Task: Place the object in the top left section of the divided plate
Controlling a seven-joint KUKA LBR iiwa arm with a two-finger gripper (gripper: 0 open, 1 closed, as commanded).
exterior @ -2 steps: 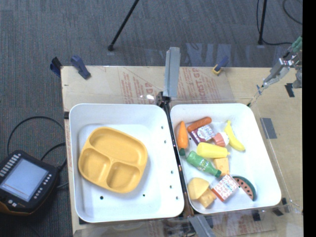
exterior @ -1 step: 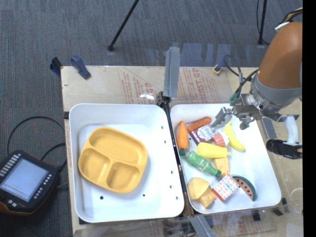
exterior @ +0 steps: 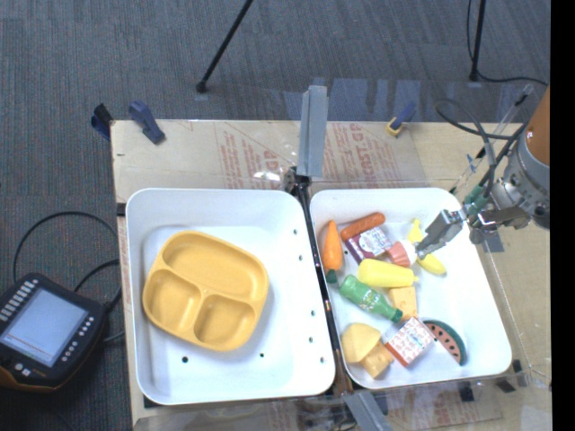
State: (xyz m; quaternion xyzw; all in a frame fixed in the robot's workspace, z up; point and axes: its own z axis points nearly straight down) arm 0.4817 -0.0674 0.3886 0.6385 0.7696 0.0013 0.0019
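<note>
Reaching in over the right-hand shallow white bin [exterior: 490, 326], the grey arm's end effector [exterior: 440, 232] hangs above that bin's upper right part, and whether it is released or clenched cannot be told; nothing is seen gripped in it. Just below it and touching its outline lies a small yellow banana-shaped toy [exterior: 432, 264], with a second small yellow piece [exterior: 414, 231] just to its left. Further to its left lie a red sausage-shaped toy [exterior: 362, 225], an orange plastic carrot [exterior: 332, 246] and a dark red packet with a white label [exterior: 370, 242]. Below and left of it sit a pale yellow corn-like toy [exterior: 386, 274], a green plastic bottle [exterior: 368, 297] and a tan cracker-like square [exterior: 405, 302]. Well below it rest a red-and-white carton [exterior: 410, 340], a watermelon slice toy [exterior: 448, 341] and a yellow wedge-shaped block [exterior: 360, 341]. Far to its left, in the left-hand white bin [exterior: 144, 209], the yellow divided plastic plate [exterior: 206, 290] lies flat, well apart from all the toys. Both bins sit side by side on the cardboard-topped desk [exterior: 225, 151].
</note>
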